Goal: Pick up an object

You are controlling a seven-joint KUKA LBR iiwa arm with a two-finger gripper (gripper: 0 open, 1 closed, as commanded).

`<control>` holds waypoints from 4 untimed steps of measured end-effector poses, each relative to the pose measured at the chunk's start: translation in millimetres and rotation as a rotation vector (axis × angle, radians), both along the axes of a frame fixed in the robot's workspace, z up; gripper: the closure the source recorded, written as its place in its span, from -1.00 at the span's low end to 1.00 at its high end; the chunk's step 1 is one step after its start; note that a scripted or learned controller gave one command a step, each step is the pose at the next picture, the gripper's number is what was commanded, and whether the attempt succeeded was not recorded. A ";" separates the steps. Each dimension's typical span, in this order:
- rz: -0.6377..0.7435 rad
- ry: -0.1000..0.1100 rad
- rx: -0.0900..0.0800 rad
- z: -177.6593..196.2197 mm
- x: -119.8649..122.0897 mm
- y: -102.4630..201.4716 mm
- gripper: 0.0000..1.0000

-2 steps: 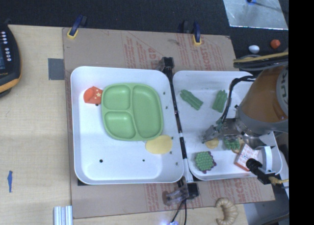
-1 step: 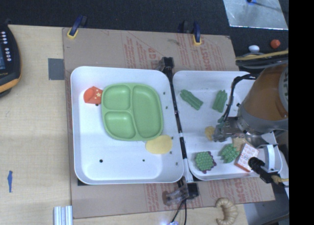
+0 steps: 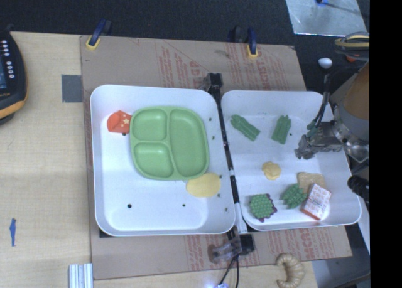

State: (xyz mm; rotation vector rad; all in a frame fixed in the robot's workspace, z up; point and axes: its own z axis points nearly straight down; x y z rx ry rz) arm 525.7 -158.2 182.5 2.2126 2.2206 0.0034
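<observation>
Gripper [image 3: 309,145] position: low over the right shallow white bin [image 3: 251,100], near its right wall; whether it is apart or together cannot be told, and nothing is seen clamped in it. Nearest the front rim of that bin lie a red-and-white printed packet [image 3: 316,202], a green bumpy cluster [image 3: 262,206] and a green leafy piece [image 3: 293,195]. A small yellow lump [image 3: 271,169] lies mid-bin. Two green ridged sticks [image 3: 245,127] [image 3: 281,129] lie farther back. The left shallow white bin [image 3: 113,205] carries a green three-compartment plate [image 3: 169,142].
</observation>
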 end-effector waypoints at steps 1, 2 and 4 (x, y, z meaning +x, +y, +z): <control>0.001 0.009 0.003 -4.6 -2.3 2.0 -1.00; 0.004 0.003 0.003 -23.6 95.3 12.7 -1.00; 0.008 0.009 0.001 -79.2 131.2 -16.7 1.00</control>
